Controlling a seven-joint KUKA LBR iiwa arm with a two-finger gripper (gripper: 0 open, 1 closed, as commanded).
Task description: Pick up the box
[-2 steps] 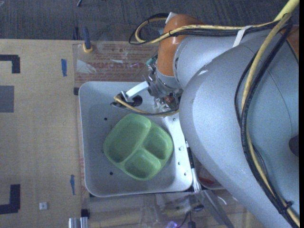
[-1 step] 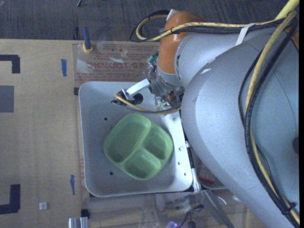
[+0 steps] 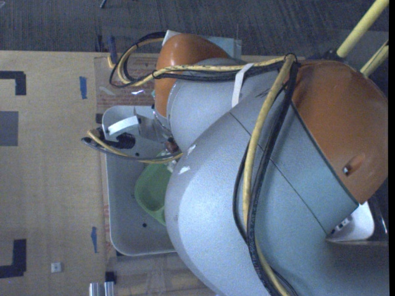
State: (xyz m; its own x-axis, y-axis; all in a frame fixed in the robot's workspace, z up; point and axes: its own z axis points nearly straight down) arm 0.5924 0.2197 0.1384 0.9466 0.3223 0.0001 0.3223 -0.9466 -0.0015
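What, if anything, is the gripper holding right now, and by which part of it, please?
It cannot be told: the arm covers most of the bin, hiding the fingertips. A pale green object peeks out beside the arm, with no grasp visible.

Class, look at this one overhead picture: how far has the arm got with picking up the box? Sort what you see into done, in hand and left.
Done: the arm has reached over the white bin.
In hand: its wrist end hangs low above the bin, near a pale green thing; I cannot tell whether that is the box.
Left: no lifted box is visible, so the grasp and lift remain unconfirmed.
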